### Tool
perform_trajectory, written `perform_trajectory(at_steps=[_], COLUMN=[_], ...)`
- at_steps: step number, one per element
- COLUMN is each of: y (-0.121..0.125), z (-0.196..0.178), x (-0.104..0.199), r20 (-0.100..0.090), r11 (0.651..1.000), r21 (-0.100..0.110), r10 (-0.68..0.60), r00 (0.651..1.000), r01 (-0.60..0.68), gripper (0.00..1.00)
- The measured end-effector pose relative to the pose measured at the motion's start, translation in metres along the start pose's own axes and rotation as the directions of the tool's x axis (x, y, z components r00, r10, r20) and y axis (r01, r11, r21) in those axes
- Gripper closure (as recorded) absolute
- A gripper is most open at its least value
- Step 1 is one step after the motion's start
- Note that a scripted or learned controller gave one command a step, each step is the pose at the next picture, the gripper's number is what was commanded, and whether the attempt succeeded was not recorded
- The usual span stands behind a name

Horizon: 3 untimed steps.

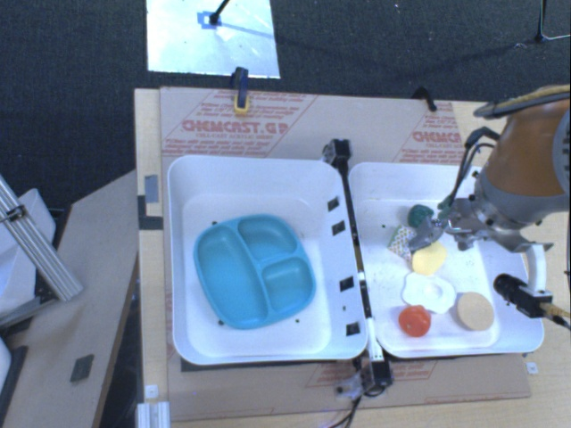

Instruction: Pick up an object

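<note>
The arm (526, 163) reaches in from the right over the right-hand bin (384, 190), and its gripper (432, 232) is low among the things there. The metal tip sits just above a yellow piece (429, 259) and beside a dark green ball (419, 214) and a small patterned piece (403, 240). At this size and angle I cannot tell whether the fingers are wide or narrow, nor whether anything lies between them.

The things that could be picked all rest in the right bin: the yellow piece touching a white fried-egg shape (428, 292) below it, a red tomato-like ball (414, 320) at the front, and a tan round disc (474, 310) to its right. The left bin (183, 230) carries a blue divided plate (255, 268), well apart from the gripper.

As to progress, the approach looks done: the gripper is down at the cluster, probably aimed at the yellow piece or the patterned one. Nothing appears lifted; every item seems to lie on the bin floor. Left to do, by my reckoning, are a firm close on one thing and the lift clear of the bin.
</note>
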<state>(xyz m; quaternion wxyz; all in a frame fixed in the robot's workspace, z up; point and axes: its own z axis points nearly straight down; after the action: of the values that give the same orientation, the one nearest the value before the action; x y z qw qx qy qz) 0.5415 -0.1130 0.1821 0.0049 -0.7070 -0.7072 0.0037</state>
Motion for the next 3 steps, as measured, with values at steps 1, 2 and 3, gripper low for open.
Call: perform_trajectory(at_steps=[1, 2, 3], y=[0.003, 0.001, 0.002], z=[-0.007, 0.035, 0.084], x=[0.0, 0.0, 0.01], r20=[0.002, 0.001, 0.001], r11=[1.0, 1.0, 1.0], r21=[-0.013, -0.01, -0.009], r10=[-0.003, -0.001, 0.0], r00=[1.0, 1.0, 1.0], r01=[0.003, 0.001, 0.0], gripper=[0.0, 0.0, 0.0])
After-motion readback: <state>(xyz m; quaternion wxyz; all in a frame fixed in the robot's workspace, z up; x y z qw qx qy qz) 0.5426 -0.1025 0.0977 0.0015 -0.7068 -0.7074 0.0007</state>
